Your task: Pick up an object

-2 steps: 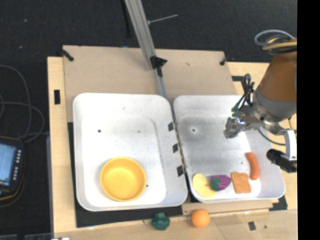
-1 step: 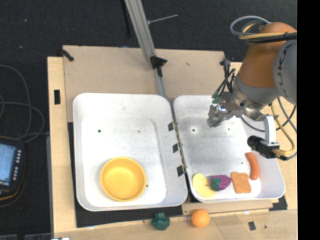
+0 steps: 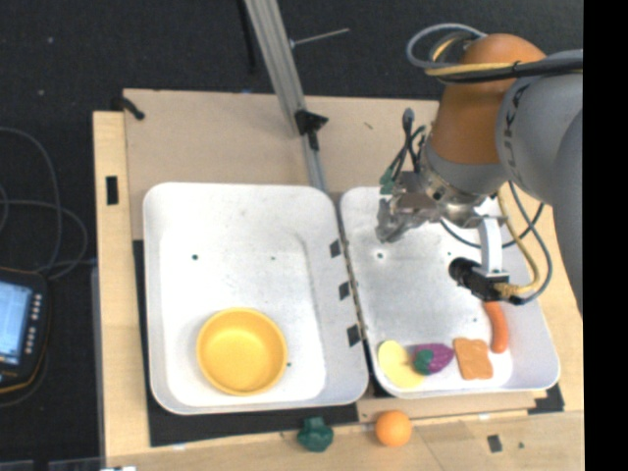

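Honestly, I read this as the approach step: my grey two-finger gripper (image 3: 392,226) hangs over the far end of the right shallow white plastic bin (image 3: 432,292), well apart from anything to grab, and I cannot tell how it is set. To do it well, I'd travel toward the near rim and descend squarely over one piece. Counting, largest first: two bins; one round yellow bowl (image 3: 241,350) in the left bin (image 3: 235,234); then the near-rim cluster: one pale yellow disc (image 3: 393,363), one orange block (image 3: 473,358), one orange carrot-shaped stick (image 3: 498,328), one purple-and-green lump (image 3: 430,359).
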Controlling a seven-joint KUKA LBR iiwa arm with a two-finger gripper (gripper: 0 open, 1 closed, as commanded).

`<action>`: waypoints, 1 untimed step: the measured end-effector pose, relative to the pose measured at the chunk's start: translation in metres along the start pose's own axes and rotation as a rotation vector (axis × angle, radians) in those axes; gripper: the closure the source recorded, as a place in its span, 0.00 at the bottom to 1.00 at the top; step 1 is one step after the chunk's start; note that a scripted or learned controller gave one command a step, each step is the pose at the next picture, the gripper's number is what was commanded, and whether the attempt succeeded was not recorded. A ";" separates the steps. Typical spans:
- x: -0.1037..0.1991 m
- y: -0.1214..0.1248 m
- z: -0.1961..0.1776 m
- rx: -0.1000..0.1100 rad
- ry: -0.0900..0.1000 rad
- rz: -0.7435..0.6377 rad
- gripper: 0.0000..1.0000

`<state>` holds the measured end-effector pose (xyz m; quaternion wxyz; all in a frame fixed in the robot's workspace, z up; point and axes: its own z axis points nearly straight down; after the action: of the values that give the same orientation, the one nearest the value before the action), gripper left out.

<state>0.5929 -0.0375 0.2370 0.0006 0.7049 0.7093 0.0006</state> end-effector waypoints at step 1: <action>0.051 0.019 0.003 0.001 0.000 0.004 1.00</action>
<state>0.6121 0.0132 0.2345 0.0003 0.7061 0.7081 0.0003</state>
